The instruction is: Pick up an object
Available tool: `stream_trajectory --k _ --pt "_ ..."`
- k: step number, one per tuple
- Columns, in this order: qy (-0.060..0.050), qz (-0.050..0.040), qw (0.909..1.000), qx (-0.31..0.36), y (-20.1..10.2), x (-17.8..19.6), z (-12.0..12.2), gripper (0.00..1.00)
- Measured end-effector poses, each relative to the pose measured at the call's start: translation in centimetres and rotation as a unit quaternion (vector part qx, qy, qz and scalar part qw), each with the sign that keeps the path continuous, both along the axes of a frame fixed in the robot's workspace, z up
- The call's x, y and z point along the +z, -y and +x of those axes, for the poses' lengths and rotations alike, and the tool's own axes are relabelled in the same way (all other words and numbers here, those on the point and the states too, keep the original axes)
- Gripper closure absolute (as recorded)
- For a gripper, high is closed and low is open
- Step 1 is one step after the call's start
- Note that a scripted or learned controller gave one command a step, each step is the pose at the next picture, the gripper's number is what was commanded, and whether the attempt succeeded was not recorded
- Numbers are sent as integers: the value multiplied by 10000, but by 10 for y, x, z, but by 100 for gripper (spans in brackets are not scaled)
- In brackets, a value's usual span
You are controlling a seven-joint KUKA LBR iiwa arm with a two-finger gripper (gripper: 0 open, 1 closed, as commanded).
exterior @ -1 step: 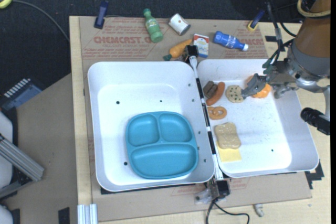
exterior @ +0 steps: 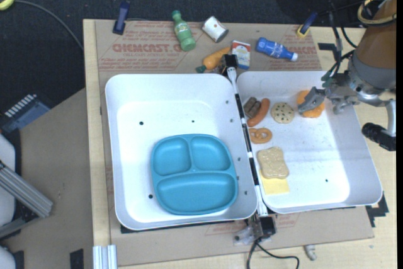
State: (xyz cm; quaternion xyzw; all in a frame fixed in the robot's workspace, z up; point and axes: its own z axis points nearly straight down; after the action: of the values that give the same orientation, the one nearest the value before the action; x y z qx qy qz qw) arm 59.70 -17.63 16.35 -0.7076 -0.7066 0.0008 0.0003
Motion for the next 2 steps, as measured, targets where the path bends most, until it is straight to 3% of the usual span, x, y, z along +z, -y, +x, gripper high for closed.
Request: stream_trajectory --k 1,2 --pt "-6 19 10000 15 31 -80 69 0" --pt "14 0 10000 19 31 -68 70 100"
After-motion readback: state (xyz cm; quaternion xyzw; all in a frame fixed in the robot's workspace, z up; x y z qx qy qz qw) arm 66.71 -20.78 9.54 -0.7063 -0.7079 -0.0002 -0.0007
